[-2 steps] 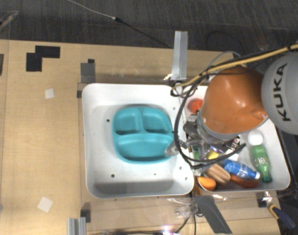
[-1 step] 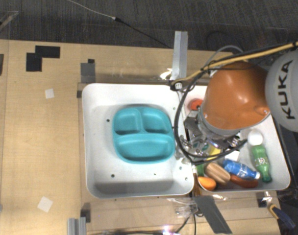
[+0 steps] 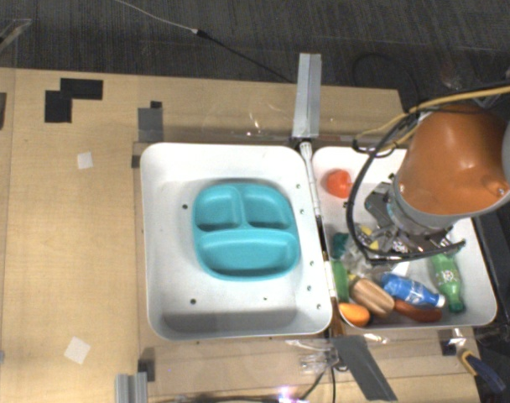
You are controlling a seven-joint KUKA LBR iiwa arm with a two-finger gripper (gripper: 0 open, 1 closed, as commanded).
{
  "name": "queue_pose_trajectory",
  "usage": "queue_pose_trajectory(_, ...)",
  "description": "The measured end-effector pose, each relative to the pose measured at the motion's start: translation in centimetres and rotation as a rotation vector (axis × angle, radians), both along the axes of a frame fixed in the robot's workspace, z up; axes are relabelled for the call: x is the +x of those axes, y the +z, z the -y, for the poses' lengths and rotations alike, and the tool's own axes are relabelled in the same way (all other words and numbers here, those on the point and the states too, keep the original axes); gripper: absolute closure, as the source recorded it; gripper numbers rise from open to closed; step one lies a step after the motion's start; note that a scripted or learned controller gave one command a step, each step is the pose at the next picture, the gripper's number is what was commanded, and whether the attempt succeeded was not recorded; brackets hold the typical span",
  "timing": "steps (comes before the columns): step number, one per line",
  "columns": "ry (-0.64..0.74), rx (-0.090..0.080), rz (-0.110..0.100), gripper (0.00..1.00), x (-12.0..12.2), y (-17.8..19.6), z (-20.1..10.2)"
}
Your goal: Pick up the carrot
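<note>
Two shallow white bins sit side by side on the counter (image 3: 62,250), and the arm (image 3: 453,168) reaches over the right bin (image 3: 488,309) with its orange band uppermost. The jaws hang under that wrist, amid black cables and metal fittings, low above the clutter in the middle of the right bin. The wrist hides them from above, so I cannot tell whether they are spread or pressed together, and nothing can be seen pinched in them.

The carrot (image 3: 353,313), as best I can judge, is the small orange piece in the right bin's near left corner. It lies below and to the left of the jaws in the view, apart from them, resting on the bin floor. Just beside it, towards the jaws, is a tan bread-like roll (image 3: 373,295). A blue bottle (image 3: 413,291) lies directly below the jaws, with a dark red piece (image 3: 419,312) beyond it by the near wall. A green bottle (image 3: 447,280) lies below and to the right of the jaws. A rounded red-orange item (image 3: 336,182) sits above and to the left of them, near the far wall. Some green items (image 3: 340,269) lie along the left wall, level with the jaws and to their left.

Well to the left of the jaws, the left bin (image 3: 167,309) holds a teal divided plate (image 3: 243,229).
</note>
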State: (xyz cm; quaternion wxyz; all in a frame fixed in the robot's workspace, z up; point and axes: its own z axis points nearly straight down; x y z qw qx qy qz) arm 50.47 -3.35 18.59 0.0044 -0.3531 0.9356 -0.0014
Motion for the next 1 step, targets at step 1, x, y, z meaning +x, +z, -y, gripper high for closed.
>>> queue_pose_trajectory(1,0.002,0.001,0.000,0.00,0.01,0.01,-0.14)
